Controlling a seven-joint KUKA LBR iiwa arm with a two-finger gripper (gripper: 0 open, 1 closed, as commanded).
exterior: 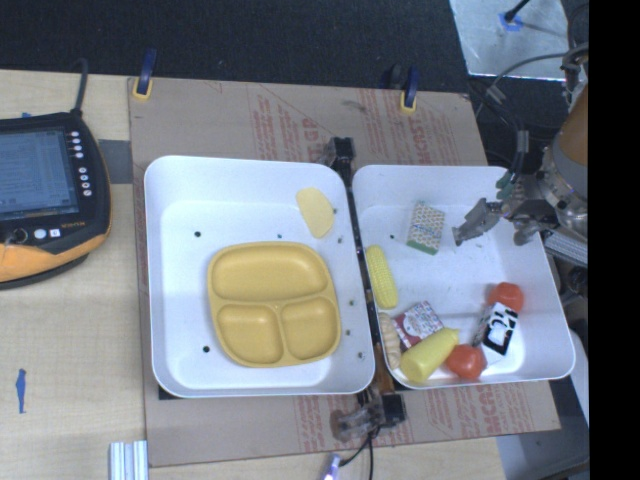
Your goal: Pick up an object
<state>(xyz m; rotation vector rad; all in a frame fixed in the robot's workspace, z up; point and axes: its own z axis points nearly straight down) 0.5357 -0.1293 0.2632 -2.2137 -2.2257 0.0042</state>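
Camera view puts the pickable clutter nearest me, along the front edge of the right bin [560, 363]: a yellow bottle-like piece [428, 356], a red tomato [465, 362], a small red-and-white packet [421, 320], a black-and-white block [499, 330] and a second red ball [508, 296]. Farther back lie the corn cob [381, 276] and a patterned card [426, 227]. My gripper [498, 220] hovers beyond, fingers spread and pinching nothing, though blur softens their tips. I judge this the approach step; next I must choose a target and descend squarely. The left bin [165, 268] holds a divided yellow tray [273, 301] and a pale slice [316, 211].
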